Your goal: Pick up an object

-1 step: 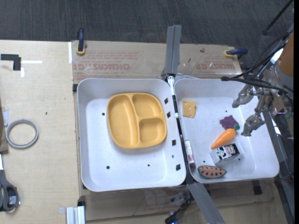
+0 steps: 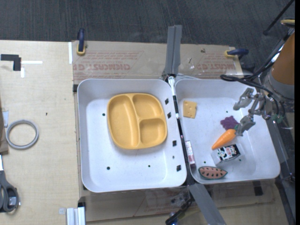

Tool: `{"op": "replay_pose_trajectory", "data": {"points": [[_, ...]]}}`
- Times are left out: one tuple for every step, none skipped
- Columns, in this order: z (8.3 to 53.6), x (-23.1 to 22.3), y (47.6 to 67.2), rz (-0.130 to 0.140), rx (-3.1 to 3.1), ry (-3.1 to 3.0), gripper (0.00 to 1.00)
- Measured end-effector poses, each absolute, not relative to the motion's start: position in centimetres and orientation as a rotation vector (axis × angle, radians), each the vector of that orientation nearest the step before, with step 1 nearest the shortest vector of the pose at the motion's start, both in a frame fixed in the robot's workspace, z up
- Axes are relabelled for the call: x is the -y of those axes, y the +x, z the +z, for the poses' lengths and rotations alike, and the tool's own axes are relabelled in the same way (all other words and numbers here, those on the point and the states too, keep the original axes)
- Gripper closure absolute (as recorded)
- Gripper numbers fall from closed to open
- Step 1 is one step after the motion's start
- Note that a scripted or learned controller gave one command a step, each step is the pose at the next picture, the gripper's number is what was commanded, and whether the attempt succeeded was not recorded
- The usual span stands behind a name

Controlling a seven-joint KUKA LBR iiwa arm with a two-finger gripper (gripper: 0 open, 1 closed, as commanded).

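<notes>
The right bin (image 2: 262,170) holds several small things: an orange toy carrot (image 2: 223,138), a purple lump (image 2: 229,122), a tan cracker square (image 2: 190,109), a black-and-white box (image 2: 228,153) and a watermelon slice (image 2: 213,172). My gripper (image 2: 244,111) hangs over the right side of this bin, just right of the purple lump and above the carrot's thick end. It is open with nothing between its fingers. One fingertip (image 2: 246,124) sits close to the carrot's top end.
A yellow divided plate (image 2: 137,120) lies in the left bin (image 2: 93,172). A grey ring (image 2: 21,134) and scissors (image 2: 8,197) rest on the wooden bench at the left. A metal divider (image 2: 174,55) runs between the bins.
</notes>
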State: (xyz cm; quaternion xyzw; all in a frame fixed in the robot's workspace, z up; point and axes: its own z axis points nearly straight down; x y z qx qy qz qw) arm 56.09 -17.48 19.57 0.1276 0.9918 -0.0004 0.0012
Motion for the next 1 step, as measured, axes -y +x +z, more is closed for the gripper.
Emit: {"op": "replay_pose_trajectory", "data": {"points": [[9.30,18.12,60.65,-0.001,-3.007,0.896,0.00]]}}
